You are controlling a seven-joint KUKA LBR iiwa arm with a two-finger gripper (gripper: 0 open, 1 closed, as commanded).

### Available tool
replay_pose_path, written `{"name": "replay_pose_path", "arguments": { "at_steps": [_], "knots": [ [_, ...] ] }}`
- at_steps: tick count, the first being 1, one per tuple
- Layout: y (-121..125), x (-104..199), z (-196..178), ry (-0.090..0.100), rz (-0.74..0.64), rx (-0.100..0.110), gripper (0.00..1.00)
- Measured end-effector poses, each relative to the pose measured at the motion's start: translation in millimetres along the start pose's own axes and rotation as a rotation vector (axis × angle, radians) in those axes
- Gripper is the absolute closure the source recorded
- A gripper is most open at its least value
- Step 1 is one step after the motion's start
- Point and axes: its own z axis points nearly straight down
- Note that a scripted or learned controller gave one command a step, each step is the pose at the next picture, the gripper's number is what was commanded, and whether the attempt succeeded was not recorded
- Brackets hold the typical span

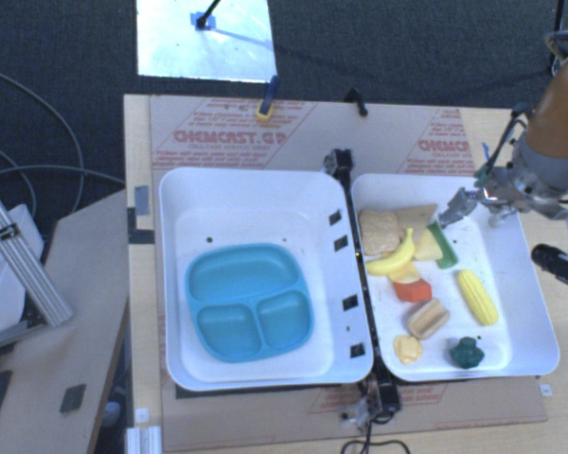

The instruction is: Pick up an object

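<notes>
- The two-finger gripper [459, 204] on the grey arm with the orange band hovered over the upper part of the right-hand shallow white bin [530, 282], above the toy food; whether it was released or clenched, I cannot tell.
- Nothing showed between its tips, so no object looked held.
- Candidate objects lay crowded in that bin: a tan slice of toy bread [380, 230], a curved yellow plastic banana [398, 257], a green stick-shaped piece [442, 246], an orange-red chunk [415, 289], a yellow corn cob [478, 297], a brown sausage-like roll [428, 319], a small yellow lump [408, 349] and a dark green broccoli-like toy [467, 353].
- The left white bin [185, 197] held a light blue three-compartment plastic tray [250, 300].
- Risk, as I judged it: bread, banana and green stick touched or overlapped just below the gripper, so a descent there might nudge neighbours, pinch two pieces, or slip off the banana's curve.
- The corn cob lay more apart, probably a cleaner target.
</notes>
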Motion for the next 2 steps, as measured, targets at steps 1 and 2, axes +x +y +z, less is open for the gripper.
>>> {"name": "replay_pose_path", "arguments": {
  "at_steps": [1, 2],
  "knots": [
    [-61, 19, 65, 0.004, 0.002, 0.009, 0.0],
    [-59, 129, 8, 0.005, -0.013, -0.006, 0.0]
  ]
}}
